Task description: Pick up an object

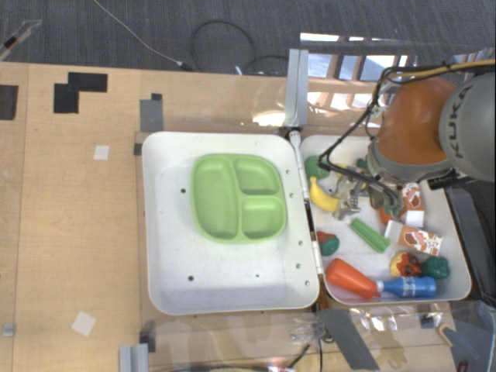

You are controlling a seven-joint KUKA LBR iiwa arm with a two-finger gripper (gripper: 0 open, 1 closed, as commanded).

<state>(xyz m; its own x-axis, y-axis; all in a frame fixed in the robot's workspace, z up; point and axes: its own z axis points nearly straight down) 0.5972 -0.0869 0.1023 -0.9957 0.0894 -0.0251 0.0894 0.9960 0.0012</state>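
My gripper (355, 198) hangs low over the upper middle of the right bin (463, 281), under the grey wrist and its orange band (411, 122). A yellow banana (322, 196) lies just to its left, close by or touching; which of the two is unclear. A light green stick (369, 235) lies just below it. I see nothing held between its jaws, and the wrist hides much of it. Further down lie an orange carrot (350, 279) and a blue bottle (408, 287).
The left bin (167, 285) holds a green divided plate (238, 197). Other toys in the right bin: a dark green piece (328, 244), a green piece (314, 165) at the top left, a white and orange carton (419, 241), a red and yellow toy (404, 264) and a green ball (436, 267).
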